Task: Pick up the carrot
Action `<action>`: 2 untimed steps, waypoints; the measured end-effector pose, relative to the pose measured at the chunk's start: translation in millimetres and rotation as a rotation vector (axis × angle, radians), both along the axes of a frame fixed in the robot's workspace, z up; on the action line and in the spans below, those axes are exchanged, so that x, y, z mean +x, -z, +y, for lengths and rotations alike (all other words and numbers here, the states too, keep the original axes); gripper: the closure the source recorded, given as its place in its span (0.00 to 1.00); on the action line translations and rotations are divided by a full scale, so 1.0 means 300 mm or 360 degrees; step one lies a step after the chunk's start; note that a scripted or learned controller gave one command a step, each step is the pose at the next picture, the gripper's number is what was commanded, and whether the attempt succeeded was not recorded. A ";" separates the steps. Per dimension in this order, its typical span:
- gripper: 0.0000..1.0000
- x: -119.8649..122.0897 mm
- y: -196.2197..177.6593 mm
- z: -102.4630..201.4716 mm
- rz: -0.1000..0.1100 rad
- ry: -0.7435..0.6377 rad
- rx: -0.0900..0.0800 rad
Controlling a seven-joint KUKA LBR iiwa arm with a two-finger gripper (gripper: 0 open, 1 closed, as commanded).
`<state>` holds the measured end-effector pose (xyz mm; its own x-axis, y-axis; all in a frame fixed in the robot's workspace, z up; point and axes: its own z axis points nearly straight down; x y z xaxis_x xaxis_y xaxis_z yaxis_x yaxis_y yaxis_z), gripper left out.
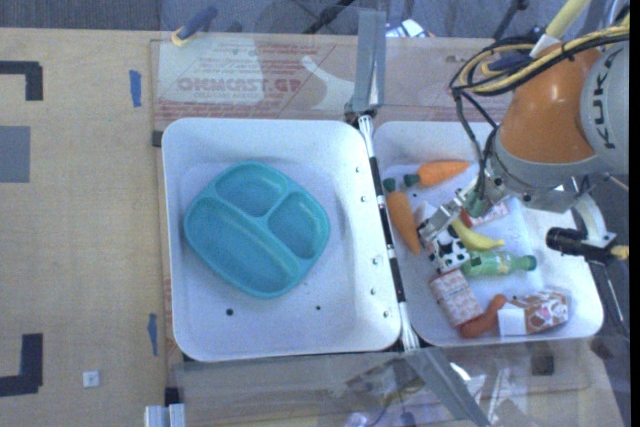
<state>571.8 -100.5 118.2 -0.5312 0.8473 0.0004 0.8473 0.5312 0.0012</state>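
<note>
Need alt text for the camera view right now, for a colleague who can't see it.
The gripper hangs low in the right bin among toy foods, beside an orange carrot near the bin's left wall; a second carrot lies behind it. The left bin holds a teal divided tray.

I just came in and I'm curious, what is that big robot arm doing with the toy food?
The robot arm's gripper hangs low in the right bin, among toy foods. It is close to one carrot lying by the bin's left wall. Another carrot lies near the top. The left bin has a blue divided plate.
</note>
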 end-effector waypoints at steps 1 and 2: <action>0.00 0.197 0.090 0.003 0.0008 -0.0132 0.0000; 1.00 0.204 0.052 -0.001 -0.0006 -0.0126 0.0000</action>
